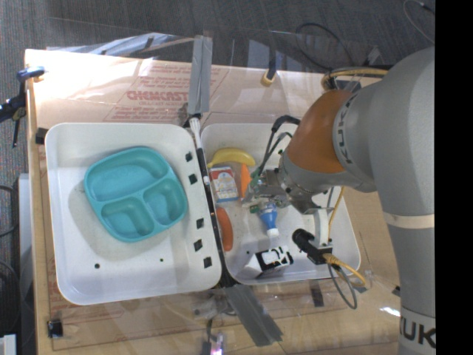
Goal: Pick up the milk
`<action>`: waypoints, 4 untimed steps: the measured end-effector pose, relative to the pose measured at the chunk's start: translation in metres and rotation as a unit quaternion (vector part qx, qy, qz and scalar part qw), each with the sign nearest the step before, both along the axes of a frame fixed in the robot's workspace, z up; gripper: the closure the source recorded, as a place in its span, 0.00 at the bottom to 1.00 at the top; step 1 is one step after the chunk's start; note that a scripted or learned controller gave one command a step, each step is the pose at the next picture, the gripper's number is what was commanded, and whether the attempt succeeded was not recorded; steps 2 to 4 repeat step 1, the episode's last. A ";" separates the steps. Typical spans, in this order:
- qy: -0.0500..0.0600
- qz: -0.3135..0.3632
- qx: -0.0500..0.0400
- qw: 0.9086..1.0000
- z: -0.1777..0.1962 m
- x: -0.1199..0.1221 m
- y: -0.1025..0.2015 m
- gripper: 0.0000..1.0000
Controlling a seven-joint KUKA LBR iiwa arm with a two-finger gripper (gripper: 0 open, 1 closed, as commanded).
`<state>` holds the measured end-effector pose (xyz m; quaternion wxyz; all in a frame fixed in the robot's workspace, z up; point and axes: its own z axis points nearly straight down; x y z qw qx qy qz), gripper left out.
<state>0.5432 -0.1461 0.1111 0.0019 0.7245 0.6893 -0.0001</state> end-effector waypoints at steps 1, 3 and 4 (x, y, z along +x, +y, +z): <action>0.002 0.021 0.002 1.000 0.064 0.027 0.042 1.00; 0.002 0.021 0.002 1.000 0.064 0.027 0.042 1.00; 0.002 0.021 0.002 1.000 0.064 0.027 0.042 1.00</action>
